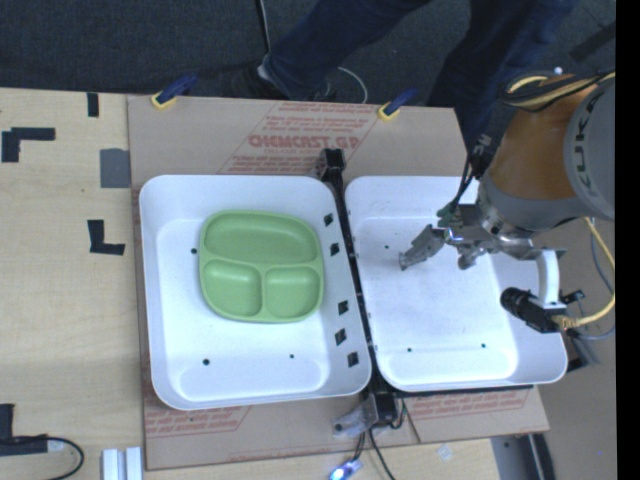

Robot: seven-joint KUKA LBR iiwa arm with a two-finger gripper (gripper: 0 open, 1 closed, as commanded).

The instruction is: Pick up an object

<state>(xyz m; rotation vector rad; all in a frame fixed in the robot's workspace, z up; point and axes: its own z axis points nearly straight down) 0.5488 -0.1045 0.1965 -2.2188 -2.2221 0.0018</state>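
Observation:
A light green divided plate with three compartments lies flat in the left bin, a little above its middle. My gripper hangs over the upper middle of the right bin, well right of the plate and across the divider from it. Its two fingers are spread apart and open, with only the white bin floor showing between them. The grey arm with its orange band reaches in from the right.
A black clip strip runs along the seam between the two bins. Both bins sit on a cardboard sheet on the wooden bench. Cables and a black fitting hang by the arm at the right bin's right wall.

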